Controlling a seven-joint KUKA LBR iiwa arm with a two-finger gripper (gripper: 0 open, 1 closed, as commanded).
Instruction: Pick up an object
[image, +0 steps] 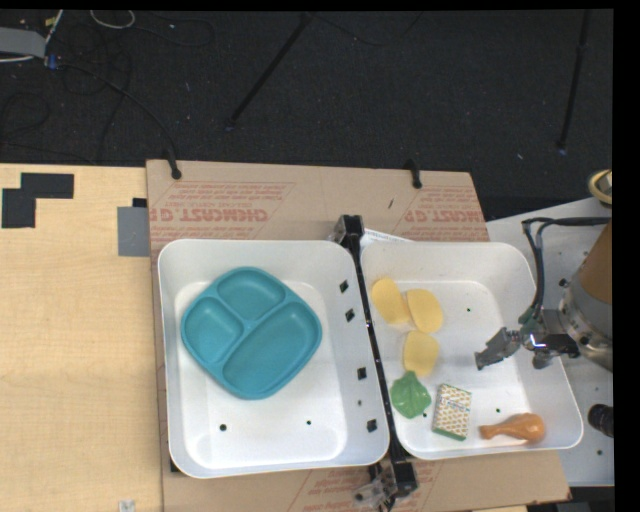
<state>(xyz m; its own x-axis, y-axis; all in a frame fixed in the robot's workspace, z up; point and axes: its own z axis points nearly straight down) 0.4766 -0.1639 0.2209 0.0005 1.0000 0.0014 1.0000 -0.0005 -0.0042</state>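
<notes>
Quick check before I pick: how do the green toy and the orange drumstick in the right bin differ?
The green toy is a rounded clump near the divider; the orange drumstick is long and narrow, lying flat by the bin's front right corner. The drumstick sits closer to the gripper. Both lie loose on the floor of the right bin.

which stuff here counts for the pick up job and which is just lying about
For the job:
claw, over the right bin
yellow pieces
green piece
checked block
orange drumstick

Lying about:
teal plate, in the left bin
cardboard
</notes>
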